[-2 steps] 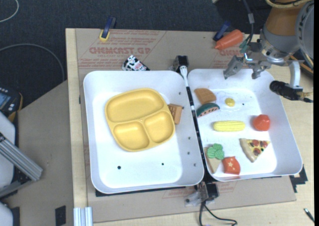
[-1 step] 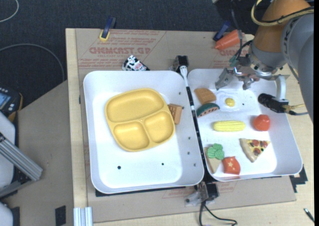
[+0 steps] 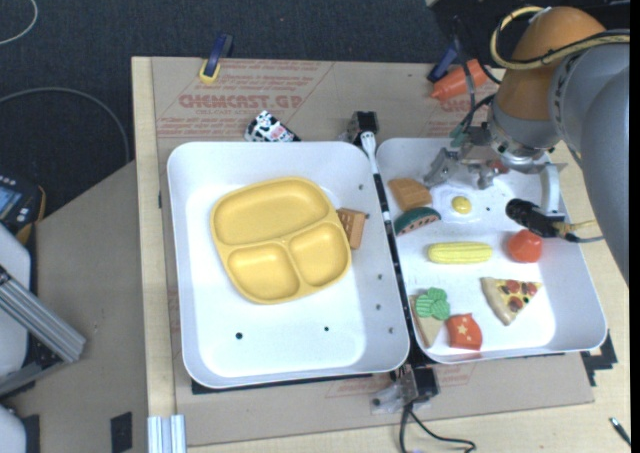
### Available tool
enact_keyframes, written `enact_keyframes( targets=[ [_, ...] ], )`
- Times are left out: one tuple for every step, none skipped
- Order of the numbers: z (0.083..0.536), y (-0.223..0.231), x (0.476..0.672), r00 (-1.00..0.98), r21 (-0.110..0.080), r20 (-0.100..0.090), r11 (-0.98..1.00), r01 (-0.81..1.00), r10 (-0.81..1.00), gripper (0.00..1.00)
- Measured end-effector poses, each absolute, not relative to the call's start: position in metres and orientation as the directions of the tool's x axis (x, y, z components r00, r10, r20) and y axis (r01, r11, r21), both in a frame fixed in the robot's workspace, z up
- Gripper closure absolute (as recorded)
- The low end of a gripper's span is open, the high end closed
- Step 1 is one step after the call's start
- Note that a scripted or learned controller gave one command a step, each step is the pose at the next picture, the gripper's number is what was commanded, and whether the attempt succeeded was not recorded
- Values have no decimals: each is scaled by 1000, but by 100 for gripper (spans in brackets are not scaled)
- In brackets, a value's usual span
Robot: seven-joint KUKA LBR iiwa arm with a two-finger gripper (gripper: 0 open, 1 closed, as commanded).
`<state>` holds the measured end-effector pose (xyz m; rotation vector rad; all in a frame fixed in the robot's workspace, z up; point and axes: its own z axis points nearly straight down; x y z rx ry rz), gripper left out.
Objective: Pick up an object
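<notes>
Approach step: gripper (image 3: 462, 169), finger state cannot be told, low over the right bin (image 3: 585, 286) just above the fried egg (image 3: 460, 205), corn cob (image 3: 460, 253) below the egg; next move, seemingly, descend and close; table (image 3: 150, 141) sheet reads "CHEMCAST GP".

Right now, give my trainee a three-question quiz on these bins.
1. True or false: the yellow tray sits in the right bin.
2. Which lies nearest the tool? A) pizza B) egg C) broccoli
3. Name the long yellow food between the egg and the pizza.

Key: 1. False, it sits in the left bin. 2. B. 3. Corn.
</notes>
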<state>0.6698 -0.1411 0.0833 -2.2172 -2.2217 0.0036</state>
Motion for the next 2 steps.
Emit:
enact_keyframes(
  targets=[
    [97, -141, 671, -2, 1, 0, 2, 1000, 1000, 100],
    [160, -146, 669, 1, 8, -2, -1, 1000, 1000, 100]
  ],
)
